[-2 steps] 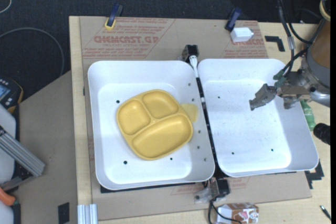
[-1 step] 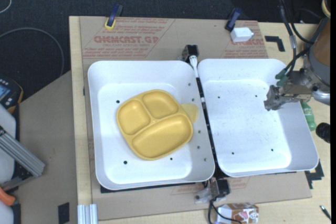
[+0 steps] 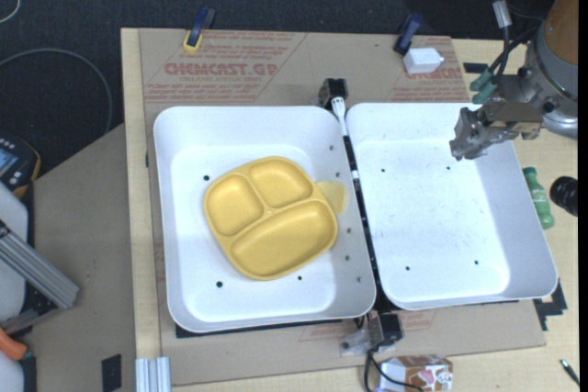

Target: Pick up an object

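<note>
Yellow divided plate (image 3: 270, 218) lies in the left bin (image 3: 175, 197), so the hand (image 3: 466, 145), its opening impossible to judge, hanging over the right bin (image 3: 514, 271), should cross and pinch the rim.

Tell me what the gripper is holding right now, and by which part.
Nothing is seen in the gripper. It hangs over the right bin, while the yellow divided plate lies untouched in the left bin.
</note>
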Motion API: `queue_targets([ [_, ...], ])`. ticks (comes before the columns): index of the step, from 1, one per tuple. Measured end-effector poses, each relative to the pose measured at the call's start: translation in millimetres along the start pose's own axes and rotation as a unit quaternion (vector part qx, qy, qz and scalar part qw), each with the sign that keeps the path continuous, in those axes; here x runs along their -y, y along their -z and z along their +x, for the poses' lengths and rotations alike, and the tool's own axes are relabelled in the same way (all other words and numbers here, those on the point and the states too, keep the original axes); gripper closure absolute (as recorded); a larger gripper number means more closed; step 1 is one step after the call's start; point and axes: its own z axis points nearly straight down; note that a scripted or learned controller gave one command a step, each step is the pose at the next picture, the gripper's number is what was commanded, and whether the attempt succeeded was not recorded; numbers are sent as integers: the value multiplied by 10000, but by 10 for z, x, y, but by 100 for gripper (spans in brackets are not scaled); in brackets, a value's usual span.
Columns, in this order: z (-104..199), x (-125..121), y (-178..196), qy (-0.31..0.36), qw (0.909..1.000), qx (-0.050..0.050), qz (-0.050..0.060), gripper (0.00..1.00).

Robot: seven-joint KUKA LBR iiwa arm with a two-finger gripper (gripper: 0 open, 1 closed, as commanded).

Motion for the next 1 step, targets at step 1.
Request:
queue_targets([
  [1, 427, 19, -409, 1, 10000, -4, 83, 100],
])
